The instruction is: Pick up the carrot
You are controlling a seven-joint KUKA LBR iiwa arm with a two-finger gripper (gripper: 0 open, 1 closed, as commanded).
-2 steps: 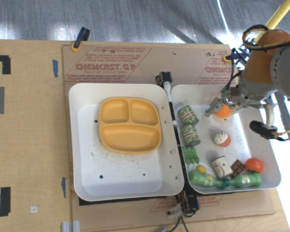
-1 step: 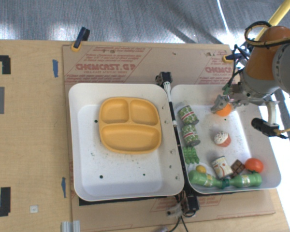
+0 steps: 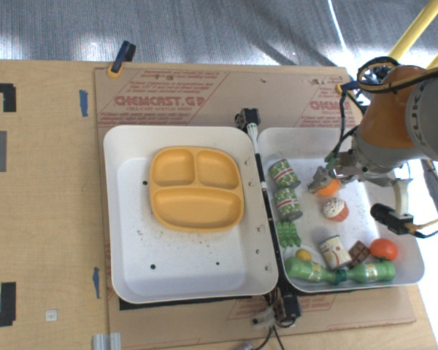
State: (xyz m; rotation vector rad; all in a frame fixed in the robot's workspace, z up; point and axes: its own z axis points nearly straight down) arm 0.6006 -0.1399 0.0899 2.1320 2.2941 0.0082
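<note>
The carrot is a small orange piece in the upper middle of the right bin. My gripper hangs right over it, coming down from the grey and orange arm at the right. Its dark fingers sit on either side of the carrot's top, and orange shows between them, so the gripper looks shut on the carrot. The carrot's upper end is hidden by the fingers. I cannot tell whether the carrot still rests on the bin floor.
Around it lie two green cans, a white and red ball, a tomato, a small can and green bottles. A yellow divided plate lies in the left bin.
</note>
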